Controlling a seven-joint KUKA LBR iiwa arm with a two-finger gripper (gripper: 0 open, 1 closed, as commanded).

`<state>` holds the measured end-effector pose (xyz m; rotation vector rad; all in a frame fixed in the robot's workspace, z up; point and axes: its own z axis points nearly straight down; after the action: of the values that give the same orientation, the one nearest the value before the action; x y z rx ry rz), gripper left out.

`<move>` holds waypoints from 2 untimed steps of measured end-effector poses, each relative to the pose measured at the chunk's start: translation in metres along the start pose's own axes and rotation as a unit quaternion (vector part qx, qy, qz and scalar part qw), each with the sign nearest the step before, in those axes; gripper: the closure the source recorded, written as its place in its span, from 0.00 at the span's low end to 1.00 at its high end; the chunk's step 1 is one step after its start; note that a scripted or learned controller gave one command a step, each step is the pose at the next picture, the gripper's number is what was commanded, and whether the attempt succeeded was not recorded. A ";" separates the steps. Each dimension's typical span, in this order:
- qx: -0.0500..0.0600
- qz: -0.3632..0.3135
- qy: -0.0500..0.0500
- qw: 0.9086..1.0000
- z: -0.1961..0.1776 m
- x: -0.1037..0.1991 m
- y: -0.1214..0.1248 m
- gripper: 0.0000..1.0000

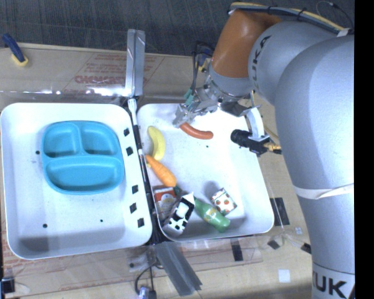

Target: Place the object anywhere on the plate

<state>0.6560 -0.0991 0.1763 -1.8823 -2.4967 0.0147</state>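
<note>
A blue plate (83, 155) with three compartments lies in the left bin (25, 185). In the right bin (246, 173), my gripper (186, 116) hangs over the far end, right above the left end of a red sausage (196, 131). The sausage lies on the bin floor just under the fingertips. Nearer the divider lie a yellow banana (156, 142) and an orange carrot (161, 171). At the near end sit a black-and-white cow toy (182, 213), a green bottle (213, 215) and a white cube with red spots (224, 201).
A metal divider bar (136, 67) runs between the bins at the back. The large grey arm (305, 104) covers the right side of the bench. A blue clip (14, 48) sits at the far left corner.
</note>
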 end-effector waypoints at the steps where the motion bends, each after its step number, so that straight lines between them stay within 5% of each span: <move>1: -0.003 -0.061 -0.002 0.998 0.048 -0.018 -0.005 1.00; 2: -0.004 -0.046 -0.002 0.999 -0.012 0.026 0.008 1.00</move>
<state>0.6565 -0.0715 0.1881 -1.7706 -2.5878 0.0070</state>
